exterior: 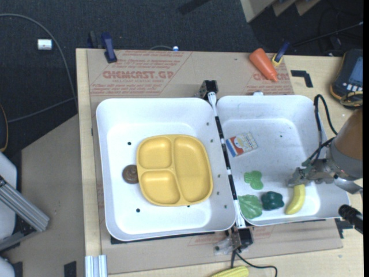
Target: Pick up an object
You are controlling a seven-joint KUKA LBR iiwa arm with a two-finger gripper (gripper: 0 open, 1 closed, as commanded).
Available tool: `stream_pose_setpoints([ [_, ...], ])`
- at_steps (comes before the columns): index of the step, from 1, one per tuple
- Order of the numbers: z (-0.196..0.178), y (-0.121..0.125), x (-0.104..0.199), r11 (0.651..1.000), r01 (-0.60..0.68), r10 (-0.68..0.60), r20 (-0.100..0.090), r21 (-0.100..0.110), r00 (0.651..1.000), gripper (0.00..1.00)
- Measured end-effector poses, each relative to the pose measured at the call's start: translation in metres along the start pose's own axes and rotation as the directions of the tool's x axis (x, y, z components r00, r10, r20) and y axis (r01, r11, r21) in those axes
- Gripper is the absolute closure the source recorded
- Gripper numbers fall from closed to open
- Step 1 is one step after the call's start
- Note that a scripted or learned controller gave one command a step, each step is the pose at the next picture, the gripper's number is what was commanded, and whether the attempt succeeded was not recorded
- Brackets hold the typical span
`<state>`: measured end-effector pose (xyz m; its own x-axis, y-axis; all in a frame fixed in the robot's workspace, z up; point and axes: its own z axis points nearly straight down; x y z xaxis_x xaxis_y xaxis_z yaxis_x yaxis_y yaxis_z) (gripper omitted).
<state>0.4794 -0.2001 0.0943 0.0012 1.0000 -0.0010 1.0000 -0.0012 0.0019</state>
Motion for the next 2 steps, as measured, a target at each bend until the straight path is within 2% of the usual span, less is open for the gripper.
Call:
stream_pose_setpoints([
  [1, 0.0, 0.07, 0.039, 1.0, 0.003, -0.003, -0.002, 0.0, 1.0, 1.0],
  [2, -0.091, 0.068, 0.125, 1.0, 0.004, -0.004, -0.002, 0.0, 1.0, 1.0],
])
